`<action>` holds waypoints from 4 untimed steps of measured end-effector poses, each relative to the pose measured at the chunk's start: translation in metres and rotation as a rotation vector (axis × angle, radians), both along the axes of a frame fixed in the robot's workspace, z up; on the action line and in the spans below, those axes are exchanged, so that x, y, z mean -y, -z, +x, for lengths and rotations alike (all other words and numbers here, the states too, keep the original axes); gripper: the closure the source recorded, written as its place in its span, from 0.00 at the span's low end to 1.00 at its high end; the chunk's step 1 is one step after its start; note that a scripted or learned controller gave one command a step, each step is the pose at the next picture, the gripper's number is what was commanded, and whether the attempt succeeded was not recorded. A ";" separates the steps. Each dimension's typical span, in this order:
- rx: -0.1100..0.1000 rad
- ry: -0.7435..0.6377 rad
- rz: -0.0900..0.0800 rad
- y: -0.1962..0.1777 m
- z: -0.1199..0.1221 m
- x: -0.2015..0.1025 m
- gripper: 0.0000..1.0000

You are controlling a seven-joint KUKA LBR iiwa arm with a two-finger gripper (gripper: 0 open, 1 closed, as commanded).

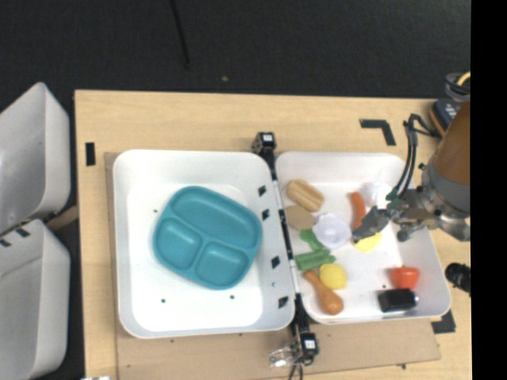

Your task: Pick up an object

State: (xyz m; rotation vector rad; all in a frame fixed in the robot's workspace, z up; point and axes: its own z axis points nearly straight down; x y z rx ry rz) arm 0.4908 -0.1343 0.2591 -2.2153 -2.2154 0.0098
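Down at the bottom edge, a tangle of clips [290, 353] sits on the wooden bench [95, 212], just below the seam where the two white bins meet. Left of that seam, the left bin [135, 307] holds a teal divided plate [207, 237]. Right of the seam, the right bin [333, 165] holds a clutter of toy food: a tan bread roll [304, 195] close to the seam, a green piece [314, 258] below it, a yellow lemon [333, 275], an orange carrot [325, 293], a white cup [331, 229], a red-orange pepper [358, 206], a yellow piece [367, 241], a red piece [405, 276] and a black block [397, 299] farthest from the seam. The gripper [369, 228] hangs over the yellow piece; whether its fingers are apart or together cannot be told. No object is visibly clamped.
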 end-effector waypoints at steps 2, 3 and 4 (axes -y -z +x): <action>0.005 0.000 -0.002 0.046 0.007 -0.008 0.00; 0.005 0.001 -0.002 0.106 0.016 -0.006 0.00; 0.008 0.002 0.000 0.158 0.016 -0.005 0.00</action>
